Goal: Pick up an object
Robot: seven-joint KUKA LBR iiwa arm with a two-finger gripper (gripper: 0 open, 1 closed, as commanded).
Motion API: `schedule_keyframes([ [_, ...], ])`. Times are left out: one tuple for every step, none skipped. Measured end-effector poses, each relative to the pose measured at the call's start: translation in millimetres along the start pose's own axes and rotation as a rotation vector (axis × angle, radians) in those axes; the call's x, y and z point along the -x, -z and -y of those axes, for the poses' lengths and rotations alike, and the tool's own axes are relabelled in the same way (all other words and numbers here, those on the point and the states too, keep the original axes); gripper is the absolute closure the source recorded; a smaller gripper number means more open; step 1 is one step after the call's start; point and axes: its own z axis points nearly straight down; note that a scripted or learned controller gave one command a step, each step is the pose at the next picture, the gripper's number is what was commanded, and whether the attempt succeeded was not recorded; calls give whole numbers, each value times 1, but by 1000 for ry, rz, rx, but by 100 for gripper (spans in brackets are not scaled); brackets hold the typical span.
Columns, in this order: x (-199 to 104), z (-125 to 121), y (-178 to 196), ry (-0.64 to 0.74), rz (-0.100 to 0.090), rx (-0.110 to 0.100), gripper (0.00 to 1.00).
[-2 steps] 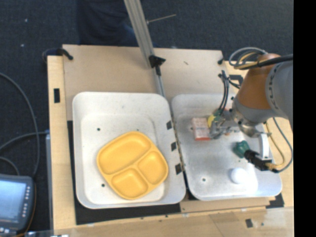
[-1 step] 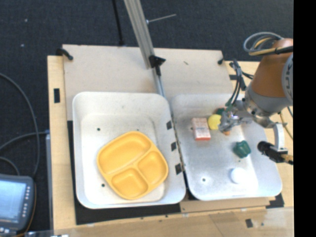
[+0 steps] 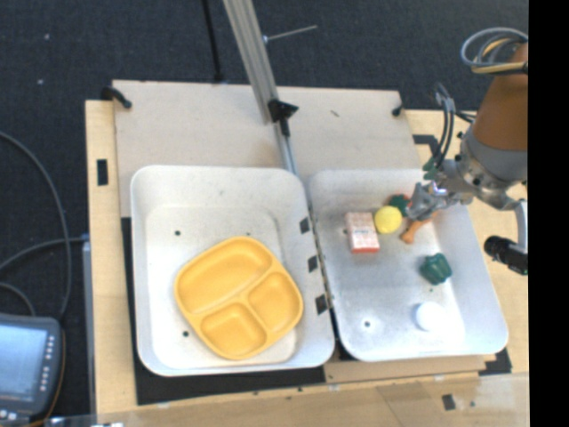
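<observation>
Where the bench (image 3: 107, 238) is viewed from above at a slant, two shallow white bins are seen side by side upon it. The left bin (image 3: 160, 194) is occupied by a yellow compartment tray (image 3: 237, 297), which is laid flat in the lower half and is divided into three sections. A slanted aluminium rail (image 3: 253, 52) is seen running from the top edge down to the gap between the bins. In the right bin (image 3: 471, 318), a small orange-and-white box (image 3: 362, 233) is placed near the upper left, with a yellow ball (image 3: 388, 220) just beside it on the right. An orange stick-like object (image 3: 412, 231) is found touching or nearly touching the ball's right side, and a dark green piece (image 3: 397, 203) is partly visible just above the ball. Further right and lower, a dark green object (image 3: 435, 268) is set apart, and a white round object (image 3: 428, 316) is located below it. The gripper (image 3: 425, 199) is positioned over the upper part of the right bin, just above the orange stick-like object, at the end of the grey arm (image 3: 498, 123) entering from the right. Whether anything is gripped, and how far the tool is spread, cannot be told from this view.
</observation>
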Motion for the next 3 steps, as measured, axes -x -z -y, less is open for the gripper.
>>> schedule_keyframes([
  [2, -2, 45, 1, 0, -1, 100],
  [-58, -11, 36, 4, -3, -7, 100],
  [-101, -18, 31, 3, -3, -9, 100],
])
